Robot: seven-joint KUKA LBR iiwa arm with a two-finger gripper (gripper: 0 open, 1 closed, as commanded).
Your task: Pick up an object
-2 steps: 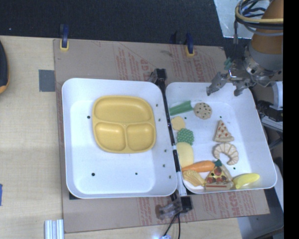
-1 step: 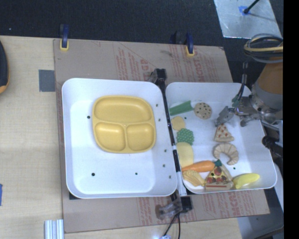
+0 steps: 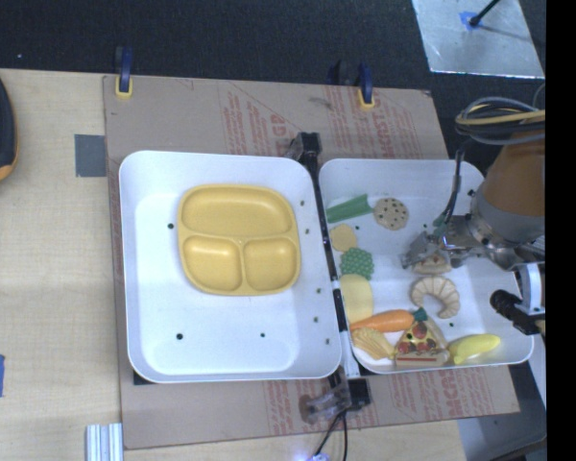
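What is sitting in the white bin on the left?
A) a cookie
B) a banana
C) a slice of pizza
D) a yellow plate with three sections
D: the yellow plate with three sections lies alone in the left bin; the toy foods all sit in the right bin.

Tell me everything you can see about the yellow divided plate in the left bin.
The yellow plate looks like matte plastic, a rounded rectangle with a raised rim. It has three compartments: one wide section across the far side and two smaller ones side by side along the near side. Nothing lies in any of them. It sits flat and right side up on the floor of the left bin, toward the far right part of it, apart from the bin's walls. Nothing but the bin touches it.
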